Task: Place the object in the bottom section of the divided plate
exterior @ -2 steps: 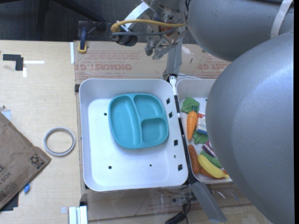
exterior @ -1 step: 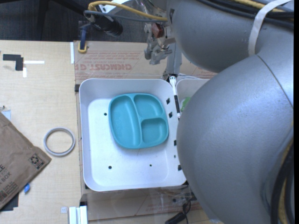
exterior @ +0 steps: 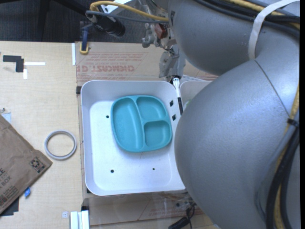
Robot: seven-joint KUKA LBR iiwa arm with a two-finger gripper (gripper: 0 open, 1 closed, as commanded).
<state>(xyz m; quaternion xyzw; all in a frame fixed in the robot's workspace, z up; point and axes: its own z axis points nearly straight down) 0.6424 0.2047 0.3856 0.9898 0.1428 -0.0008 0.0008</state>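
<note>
Gripper (exterior: 167,63) hung at upper centre of frame, over the back rim between the bins; open or closed could not be told, nothing seen in it.

Teal divided plate (exterior: 141,123) lay flat in the left bin (exterior: 95,175), centre frame. Its long section ran top-to-bottom, tilted slightly, on the plate's left, with two small sections on the right. Target was probably the lower-right one (exterior: 157,133). Which object was meant could not be told. Risks: a release onto the divider ridge would let the object roll into a neighbouring section; the loose plate could slide if nudged.
</note>
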